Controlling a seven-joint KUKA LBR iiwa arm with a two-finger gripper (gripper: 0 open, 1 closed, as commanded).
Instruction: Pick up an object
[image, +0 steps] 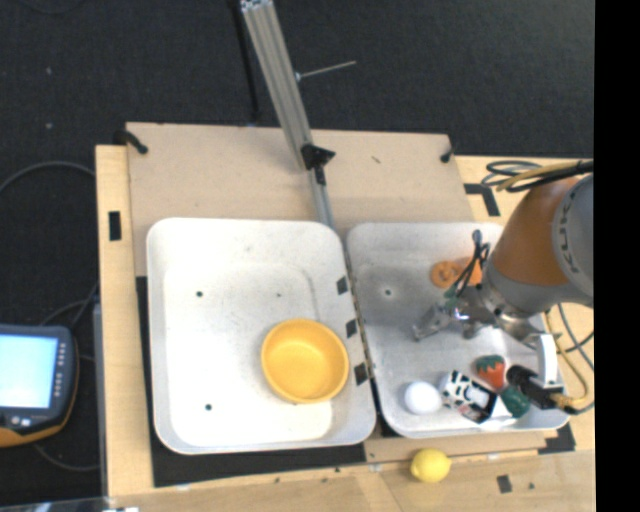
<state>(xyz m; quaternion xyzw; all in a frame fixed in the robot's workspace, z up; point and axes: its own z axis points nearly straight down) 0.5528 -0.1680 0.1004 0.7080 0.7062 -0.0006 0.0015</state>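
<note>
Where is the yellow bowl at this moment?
The yellow bowl sits in the left bin, in its lower right part, close to the edge that meets the right bin.

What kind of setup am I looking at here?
Probably a robot grasping test bench in a lab: two shallow white bins on a board, a grey arm with an orange band, and a handheld control pendant alongside.

Round yellow plastic bowl (305, 360) upright near the left bin's front right corner, small white ball (421, 397) at the right bin's front, black-and-white patterned toy (467, 393) just beside it, orange piece (447, 271) farther back, partly hidden.
</note>
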